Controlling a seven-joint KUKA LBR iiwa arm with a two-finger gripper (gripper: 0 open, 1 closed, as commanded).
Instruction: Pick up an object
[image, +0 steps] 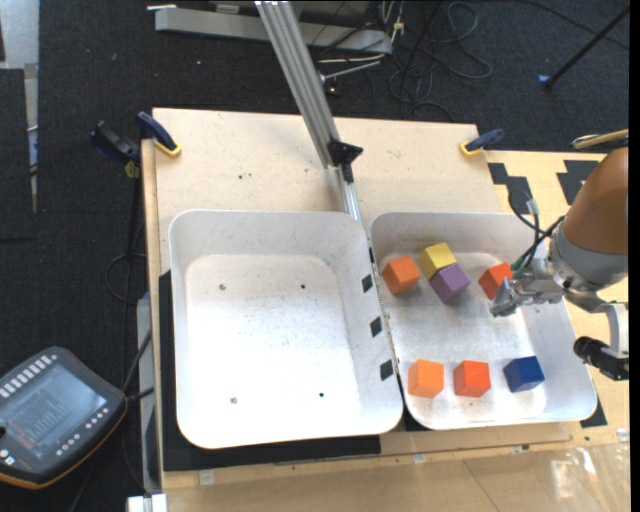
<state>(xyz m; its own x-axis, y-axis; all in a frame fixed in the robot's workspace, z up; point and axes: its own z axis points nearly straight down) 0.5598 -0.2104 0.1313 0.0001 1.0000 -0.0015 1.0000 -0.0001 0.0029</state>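
While my arm reaches in from the right, my gripper (503, 303) sits low at the right bin's (575, 400) far right side, just beside a red-orange cube (492, 279); finger spacing: cannot tell. Same bin: orange cube (400, 273), yellow cube (436, 259) touching purple cube (449, 283). Near row: orange cube (426, 378), red cube (472, 379), blue cube (523, 374). Left bin (190, 250) adjoins it on the tabletop (250, 160).

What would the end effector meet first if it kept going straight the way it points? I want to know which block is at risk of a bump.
The end effector points down and leftward into the right bin. The red-orange block right beside it would likely be first, though depth is unclear from this single slanted view.
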